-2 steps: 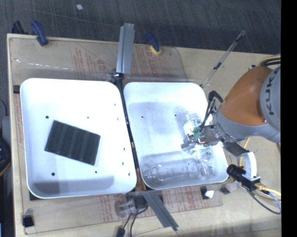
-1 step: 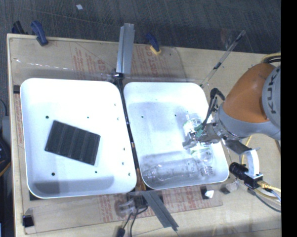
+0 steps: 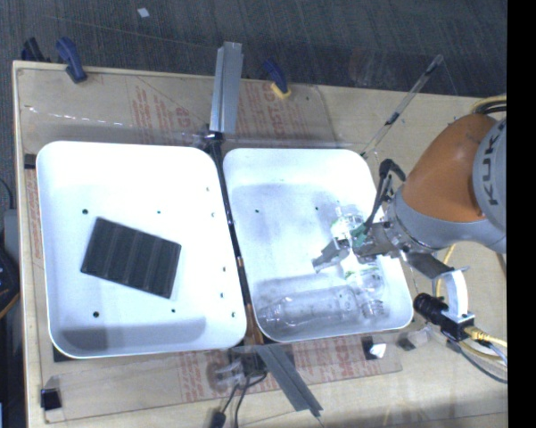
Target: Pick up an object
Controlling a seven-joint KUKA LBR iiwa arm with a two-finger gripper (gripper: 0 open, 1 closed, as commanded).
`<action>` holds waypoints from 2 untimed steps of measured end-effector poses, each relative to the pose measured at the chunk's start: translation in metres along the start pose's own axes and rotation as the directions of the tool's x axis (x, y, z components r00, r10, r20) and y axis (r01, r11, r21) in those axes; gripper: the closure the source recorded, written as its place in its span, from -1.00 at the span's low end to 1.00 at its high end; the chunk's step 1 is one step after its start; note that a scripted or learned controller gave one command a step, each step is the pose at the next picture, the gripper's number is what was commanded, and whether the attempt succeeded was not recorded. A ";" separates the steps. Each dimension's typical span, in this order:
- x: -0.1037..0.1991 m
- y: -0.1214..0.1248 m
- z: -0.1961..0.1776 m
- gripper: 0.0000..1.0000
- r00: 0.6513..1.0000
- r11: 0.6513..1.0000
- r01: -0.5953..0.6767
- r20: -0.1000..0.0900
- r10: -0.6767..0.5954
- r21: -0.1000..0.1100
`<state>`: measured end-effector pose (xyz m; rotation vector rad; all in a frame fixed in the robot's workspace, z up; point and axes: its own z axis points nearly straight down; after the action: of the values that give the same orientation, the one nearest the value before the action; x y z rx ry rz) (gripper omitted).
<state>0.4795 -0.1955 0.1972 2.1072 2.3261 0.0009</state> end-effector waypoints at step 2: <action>-0.010 -0.004 0.000 -1.00 0.967 0.967 -0.254 -0.002 0.254 0.006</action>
<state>0.4768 -0.2061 0.1972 2.3922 2.0411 -0.0027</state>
